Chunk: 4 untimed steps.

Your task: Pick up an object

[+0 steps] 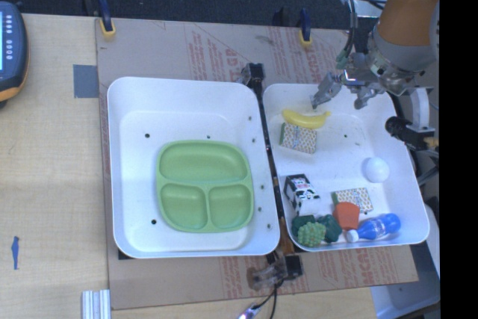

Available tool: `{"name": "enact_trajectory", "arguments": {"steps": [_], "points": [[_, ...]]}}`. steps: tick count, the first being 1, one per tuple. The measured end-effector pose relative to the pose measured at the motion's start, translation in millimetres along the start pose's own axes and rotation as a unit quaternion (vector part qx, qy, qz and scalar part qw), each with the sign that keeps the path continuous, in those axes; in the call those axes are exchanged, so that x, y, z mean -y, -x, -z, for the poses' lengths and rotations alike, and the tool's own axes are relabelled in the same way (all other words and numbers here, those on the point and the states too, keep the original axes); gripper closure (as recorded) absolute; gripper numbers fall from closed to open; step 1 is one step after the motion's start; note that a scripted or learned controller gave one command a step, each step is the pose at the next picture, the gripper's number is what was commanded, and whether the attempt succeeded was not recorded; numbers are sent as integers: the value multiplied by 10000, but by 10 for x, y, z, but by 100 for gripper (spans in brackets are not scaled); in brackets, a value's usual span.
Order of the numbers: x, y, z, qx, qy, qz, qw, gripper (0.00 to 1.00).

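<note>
Two white bins: the left bin (119, 160) has one green tray (203, 185). The right bin (403, 168) has many toys near its edges, its middle bare. One end effector (343, 93), spread wide, hangs above one banana (305, 118).

In the right bin (403, 160), a yellow banana (305, 117) lies flat near the far left corner, touching a patterned box (299, 137) just nearer. A white ball (376, 169) sits by the right wall. Along the near edge crowd a cow-print carton (300, 193), green broccoli (314, 230), an orange cup (347, 215), a blue bottle (376, 227)
</note>
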<state>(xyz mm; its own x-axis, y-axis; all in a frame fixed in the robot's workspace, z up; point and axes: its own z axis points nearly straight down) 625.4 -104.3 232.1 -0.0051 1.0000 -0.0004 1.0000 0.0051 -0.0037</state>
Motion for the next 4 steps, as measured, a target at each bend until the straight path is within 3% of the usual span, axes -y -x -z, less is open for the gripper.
{"name": "enact_trajectory", "arguments": {"steps": [1,2,3,4], "points": [[103,-41,-1413,-13,-5,-10,10000,0],[-343,-88,-1363,-2,28,2,10000,0],[-341,-83,-1237,-11,21,5,10000,100],[402,398,-1418,12,-32,-25,10000,100]]}}
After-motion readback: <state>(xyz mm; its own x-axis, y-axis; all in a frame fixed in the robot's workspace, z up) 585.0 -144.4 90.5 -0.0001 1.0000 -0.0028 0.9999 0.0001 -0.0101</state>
